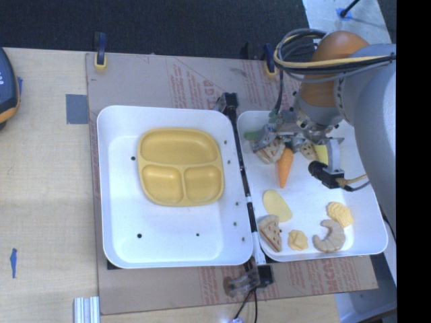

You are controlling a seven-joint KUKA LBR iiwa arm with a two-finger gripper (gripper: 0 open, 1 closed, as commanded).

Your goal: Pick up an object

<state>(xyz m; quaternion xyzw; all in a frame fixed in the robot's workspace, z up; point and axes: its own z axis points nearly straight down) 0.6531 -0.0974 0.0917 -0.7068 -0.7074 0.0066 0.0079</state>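
The arm point(350, 79) reaches in from 3 o'clock and bends down over the far end of the right bin point(360, 200). Its gripper point(291, 138) sits low at about 12 o'clock in that bin, among the toy food there. Whether the jaws are spread or pressed together cannot be told from here, and nothing can be seen clearly pinched between them.

An orange carrot point(285, 167) lies just below the gripper, pointing toward 6 o'clock, its top end touching or nearly touching the gripper. A slice of bread point(269, 153) lies just beside it at 9 o'clock, under the gripper's left side. A yellow piece point(319, 154) lies at 3 o'clock of the carrot.

Nearer in the right bin lie a pale yellow chip point(276, 204), a sandwich wedge point(271, 232), a small yellow lump point(297, 239), a croissant point(329, 236) and a ridged yellow piece point(339, 213).

The left bin point(118, 200) holds a yellow plate point(180, 165) with 3 compartments.
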